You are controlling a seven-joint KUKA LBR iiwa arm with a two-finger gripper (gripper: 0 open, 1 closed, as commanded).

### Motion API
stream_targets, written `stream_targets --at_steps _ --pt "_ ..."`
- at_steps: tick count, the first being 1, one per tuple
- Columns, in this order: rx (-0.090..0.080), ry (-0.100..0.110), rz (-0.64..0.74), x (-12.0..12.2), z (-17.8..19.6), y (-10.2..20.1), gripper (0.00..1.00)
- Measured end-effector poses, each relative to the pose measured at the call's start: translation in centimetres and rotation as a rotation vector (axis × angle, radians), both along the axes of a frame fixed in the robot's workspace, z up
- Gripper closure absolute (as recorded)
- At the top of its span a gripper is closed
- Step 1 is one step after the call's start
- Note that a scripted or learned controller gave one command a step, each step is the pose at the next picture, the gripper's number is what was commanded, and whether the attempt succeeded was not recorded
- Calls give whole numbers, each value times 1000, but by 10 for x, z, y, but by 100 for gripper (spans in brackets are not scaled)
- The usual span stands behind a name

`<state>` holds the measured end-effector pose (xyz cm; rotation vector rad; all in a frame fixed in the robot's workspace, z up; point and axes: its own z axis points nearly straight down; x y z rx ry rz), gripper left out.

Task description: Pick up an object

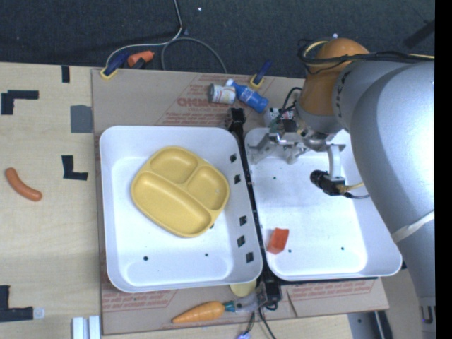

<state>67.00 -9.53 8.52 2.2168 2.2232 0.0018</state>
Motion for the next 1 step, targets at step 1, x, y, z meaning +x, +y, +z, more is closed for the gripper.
stream_targets --at_steps 1 --pt "-6 -4 -8 -1 66 -91 0"
